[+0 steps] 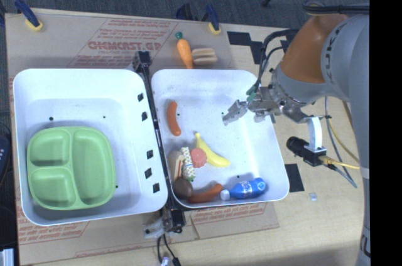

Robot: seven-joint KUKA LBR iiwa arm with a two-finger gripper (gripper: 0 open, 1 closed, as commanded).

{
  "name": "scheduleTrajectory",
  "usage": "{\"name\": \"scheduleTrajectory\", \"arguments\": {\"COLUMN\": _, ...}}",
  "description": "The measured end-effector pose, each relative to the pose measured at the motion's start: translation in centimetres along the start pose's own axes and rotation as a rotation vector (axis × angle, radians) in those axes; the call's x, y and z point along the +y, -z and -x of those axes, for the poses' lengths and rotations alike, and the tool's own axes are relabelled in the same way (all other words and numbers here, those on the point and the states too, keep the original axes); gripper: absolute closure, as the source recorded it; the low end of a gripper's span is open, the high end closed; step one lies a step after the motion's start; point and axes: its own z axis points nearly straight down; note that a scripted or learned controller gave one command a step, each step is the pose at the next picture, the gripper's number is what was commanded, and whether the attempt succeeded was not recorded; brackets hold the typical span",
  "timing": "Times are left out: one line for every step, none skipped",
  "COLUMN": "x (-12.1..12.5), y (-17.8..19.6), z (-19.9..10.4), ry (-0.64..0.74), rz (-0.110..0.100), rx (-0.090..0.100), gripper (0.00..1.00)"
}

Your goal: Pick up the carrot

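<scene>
Reaching: grey two-finger gripper hovers over right shallow white bin, approach step.
Jaws: look slightly parted, holding nothing.
Carrot: small orange carrot w/ green top outside bins, on cardboard beside tan bun.
Next: needs travel past bin's far rim, then descent.

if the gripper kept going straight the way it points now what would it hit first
The gripper points left across the right bin. The hot dog lies first in that line, though height is unclear, so it might pass above. The carrot sits outside the bin, off this path.
</scene>
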Motion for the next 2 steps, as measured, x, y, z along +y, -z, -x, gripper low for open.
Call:
{"name": "scheduleTrajectory", "arguments": {"x": -6.0, "y": 12.8, "z": 1.6, "ry": 0.318, "rz": 0.006, "rx": -0.005, "gripper": 0.00}}
{"name": "scheduleTrajectory", "arguments": {"x": -8.2, "y": -0.6, "z": 0.2, "ry": 0.133, "rz": 0.002, "rx": 0.000, "gripper": 0.00}}
